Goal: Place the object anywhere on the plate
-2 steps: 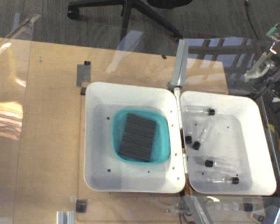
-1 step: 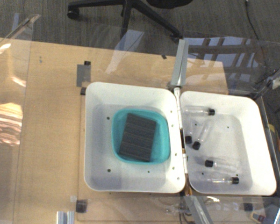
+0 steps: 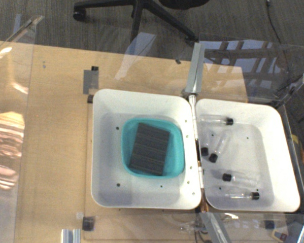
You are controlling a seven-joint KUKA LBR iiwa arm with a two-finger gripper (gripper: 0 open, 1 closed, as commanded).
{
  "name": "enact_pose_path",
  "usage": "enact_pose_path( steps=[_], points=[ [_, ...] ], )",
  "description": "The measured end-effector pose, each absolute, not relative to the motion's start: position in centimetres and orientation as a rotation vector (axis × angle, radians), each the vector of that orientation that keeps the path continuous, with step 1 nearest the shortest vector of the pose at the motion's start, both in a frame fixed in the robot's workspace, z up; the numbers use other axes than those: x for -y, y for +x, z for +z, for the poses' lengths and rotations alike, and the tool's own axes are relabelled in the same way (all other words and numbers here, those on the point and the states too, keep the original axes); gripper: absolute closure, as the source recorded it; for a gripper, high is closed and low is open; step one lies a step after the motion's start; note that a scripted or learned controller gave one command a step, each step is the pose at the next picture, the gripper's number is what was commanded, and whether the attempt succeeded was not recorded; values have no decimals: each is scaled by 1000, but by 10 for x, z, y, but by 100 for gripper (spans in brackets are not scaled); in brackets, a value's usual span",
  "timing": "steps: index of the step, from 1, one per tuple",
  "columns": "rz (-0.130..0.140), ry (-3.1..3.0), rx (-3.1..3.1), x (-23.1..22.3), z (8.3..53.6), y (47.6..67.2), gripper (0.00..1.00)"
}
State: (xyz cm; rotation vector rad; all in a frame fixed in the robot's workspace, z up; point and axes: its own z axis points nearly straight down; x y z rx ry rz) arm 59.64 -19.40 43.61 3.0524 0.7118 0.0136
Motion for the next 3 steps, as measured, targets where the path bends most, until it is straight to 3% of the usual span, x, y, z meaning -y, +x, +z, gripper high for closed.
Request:
enact_pose_path(
  steps=[1, 3],
  points=[
    [14, 3097, -482, 205, 436, 565, 0],
    [16, 3118, -330, 204, 436, 663, 0]
  ],
)
